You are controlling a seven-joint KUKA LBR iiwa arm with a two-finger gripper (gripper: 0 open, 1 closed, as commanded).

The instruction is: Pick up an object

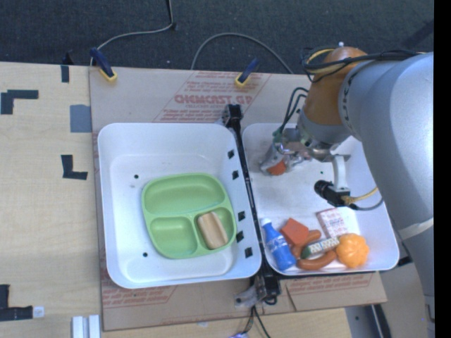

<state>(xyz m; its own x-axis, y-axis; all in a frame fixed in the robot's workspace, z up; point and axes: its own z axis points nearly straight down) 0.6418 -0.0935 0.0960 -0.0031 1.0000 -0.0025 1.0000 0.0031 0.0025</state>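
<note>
Camera view: gripper (280, 162) low in far-left part of right bin (366, 210), a small orange-red object (278, 167) at its tips; grip or mere touching, and jaw opening, can't tell. Object looks light, small, probably rigid plastic; take it across the narrow middle. Other toys cluster near edge. Green tray (184, 213) in left bin.
</note>
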